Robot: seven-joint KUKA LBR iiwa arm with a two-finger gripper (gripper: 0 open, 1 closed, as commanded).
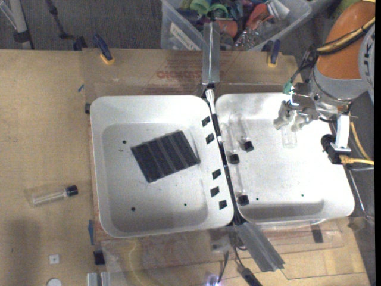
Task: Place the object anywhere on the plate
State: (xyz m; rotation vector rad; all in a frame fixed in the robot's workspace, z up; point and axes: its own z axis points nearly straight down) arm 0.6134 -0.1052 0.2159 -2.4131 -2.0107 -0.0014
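A dark ribbed rectangular plate lies in the smooth left bin. The gripper grips a clear vial above the glossy right bin.

— Where is there room to pass?

— Around the dark ridged plate the left bin has open floor on every side.

— And the right bin?

— Two clear vials lie near the divider; its lower half is open. The arm crowds the upper right corner.
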